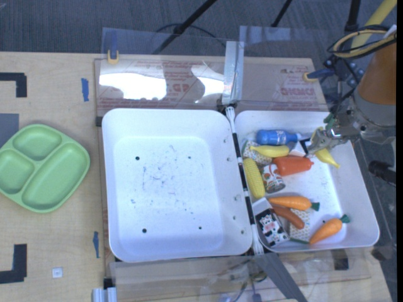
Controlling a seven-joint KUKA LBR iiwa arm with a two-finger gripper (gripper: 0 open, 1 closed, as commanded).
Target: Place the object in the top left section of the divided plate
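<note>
Toy food, the stuff I am meant to pick from, lies heaped in the right bin (352,200), which I will use as my landmark. Near its far wall a blue bottle (276,136) lies on its side, with a yellow banana (271,150) just in front of it. Just this side of the banana lies a red-orange pepper (291,165), and a corn cob (254,176) runs along the bin's left wall. Nearer the front edge are one carrot (293,202) and another carrot (327,229) in the front right corner.

My hand (325,142) hangs over the bin's far right part, with a small yellow piece (327,157) right at its tip; I cannot tell how far the hand is open or whether it has hold of that piece.

Left of this bin sits the left bin (119,168). Well beyond that, on the wooden desk (50,80), rests the green divided plate (41,167).
</note>
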